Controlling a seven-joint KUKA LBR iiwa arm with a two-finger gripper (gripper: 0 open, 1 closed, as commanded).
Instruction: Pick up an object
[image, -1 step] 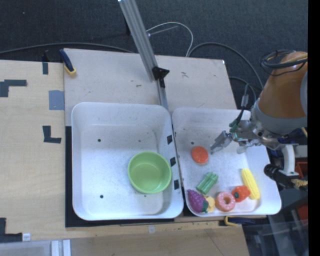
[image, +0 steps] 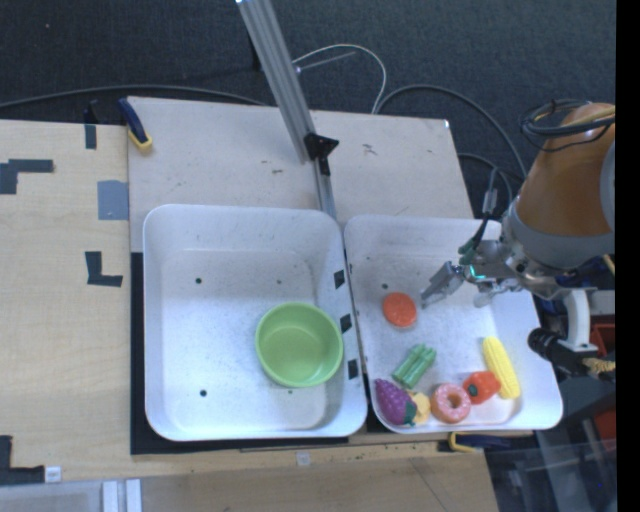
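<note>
My gripper (image: 432, 293) hangs just right of the orange tomato (image: 400, 309) in the right bin (image: 420, 235), fingers slightly apart and empty, angled toward it, apparently lining up a grab.

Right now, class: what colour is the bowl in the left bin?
Light green bowl, seen in the camera view.
</note>
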